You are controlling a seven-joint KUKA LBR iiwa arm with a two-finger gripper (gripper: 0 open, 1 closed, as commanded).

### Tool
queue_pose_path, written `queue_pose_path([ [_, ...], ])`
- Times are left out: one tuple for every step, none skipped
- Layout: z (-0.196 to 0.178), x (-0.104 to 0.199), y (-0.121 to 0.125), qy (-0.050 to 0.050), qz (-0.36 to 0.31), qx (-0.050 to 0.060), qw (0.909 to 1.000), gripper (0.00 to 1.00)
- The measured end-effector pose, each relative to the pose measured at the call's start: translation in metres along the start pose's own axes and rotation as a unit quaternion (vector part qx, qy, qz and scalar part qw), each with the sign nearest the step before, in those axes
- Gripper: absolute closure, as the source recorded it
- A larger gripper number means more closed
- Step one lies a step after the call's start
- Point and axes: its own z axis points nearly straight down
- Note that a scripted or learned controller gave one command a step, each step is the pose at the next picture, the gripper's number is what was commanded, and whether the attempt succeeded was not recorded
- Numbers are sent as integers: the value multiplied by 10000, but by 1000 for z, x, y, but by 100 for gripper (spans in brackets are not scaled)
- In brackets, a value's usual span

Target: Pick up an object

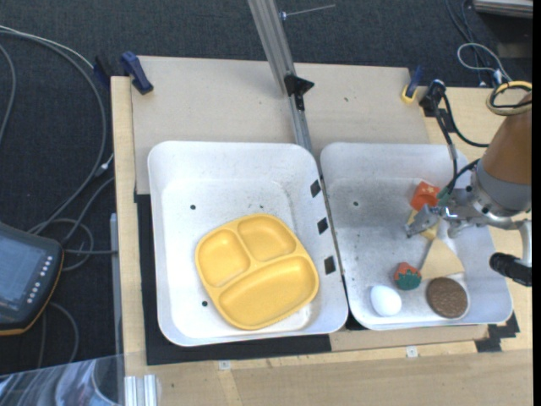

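- Over the right bin (355, 163), the gripper (429, 221) hangs low, its metal fingers pointing toward the bin's middle; from this slant I cannot tell whether they stand apart or closed, and nothing shows between them.
- Just beside the gripper, on the side toward the bench's far edge, sits a small orange object (423, 195), possibly touching the hardware; it looks like the nearest candidate for the pick.
- Nearer the front wall lie a small red-and-teal toy (407, 276), a white egg-shaped object (386, 300), a brown round disc (445, 297) and a pale tan wedge (443, 260).
- Risk: a closing off-centre could nudge the orange object aside rather than trap it, and it would skid over the smooth bin floor.
- Risk: descending further might press the fingers against the floor or catch the tan wedge instead.
- Well apart, the left bin (169, 176) holds a yellow divided plate (256, 269), out of harm's way.
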Motion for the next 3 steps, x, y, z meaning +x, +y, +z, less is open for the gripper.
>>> queue_pose_path([
  [16,0,0,-3,-4,-13,10000,0],
  [3,1,1,-4,-4,-40,10000,100],
  [-60,3,7,-29,-12,-80,10000,100],
])
